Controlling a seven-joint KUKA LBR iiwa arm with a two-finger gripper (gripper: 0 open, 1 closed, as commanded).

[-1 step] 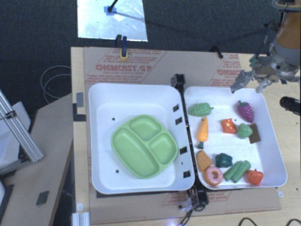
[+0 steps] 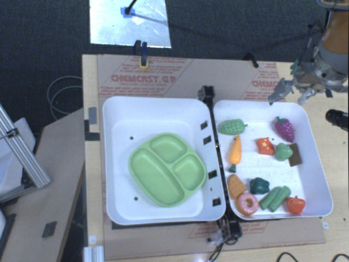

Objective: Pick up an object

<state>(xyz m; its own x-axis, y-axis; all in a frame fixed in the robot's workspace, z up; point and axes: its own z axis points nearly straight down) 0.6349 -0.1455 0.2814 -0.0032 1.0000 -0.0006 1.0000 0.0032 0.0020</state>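
Observation:
The right bin [image 2: 316,162] holds several toy foods. Among them are purple grapes [image 2: 284,129], a bumpy green fruit [image 2: 232,126], an orange carrot [image 2: 235,149], a red piece [image 2: 265,146], a pink donut [image 2: 248,203] and a red tomato [image 2: 295,204]. My gripper [image 2: 291,93] hangs above the bin's far rim, up and to the right of the grapes. It is open with nothing between its fingers [image 2: 277,93]. The arm's wrist comes in from the top right corner.
The left bin [image 2: 117,146] carries a green divided plate [image 2: 167,169]. Black clips [image 2: 208,94] sit along the seam between the bins. A dark green pepper [image 2: 259,185], green beans [image 2: 275,197] and a brown block [image 2: 295,154] also lie in the right bin.

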